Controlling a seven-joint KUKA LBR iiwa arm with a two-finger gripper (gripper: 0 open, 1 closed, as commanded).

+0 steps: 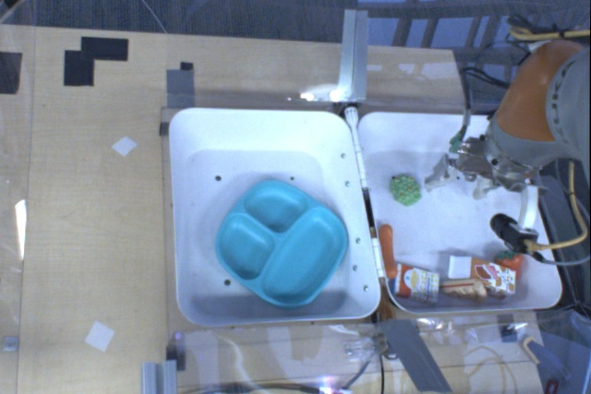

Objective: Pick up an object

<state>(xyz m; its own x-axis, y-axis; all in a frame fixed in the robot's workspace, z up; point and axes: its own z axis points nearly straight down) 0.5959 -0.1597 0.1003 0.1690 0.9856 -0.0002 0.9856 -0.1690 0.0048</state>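
Observation:
In the right bin [545, 295] a small green knobbly object [404, 189] lies near the left wall. An orange carrot-like piece [387, 252] rests against the divider. A flat printed packet [445, 284] lies along the front wall with a small white block [459, 266] behind it. My gripper [456, 184] hangs over the bin's middle, just right of the green object, open, with nothing between its fingers. The arm's orange band [536, 92] sits above it at the right.
The left bin [194, 291] holds a blue divided plate [282, 242]. A black cable with a connector [508, 231] hangs by the right bin's far side, and an orange piece [509, 261] lies below it. A metal post [354, 51] stands behind the bins.

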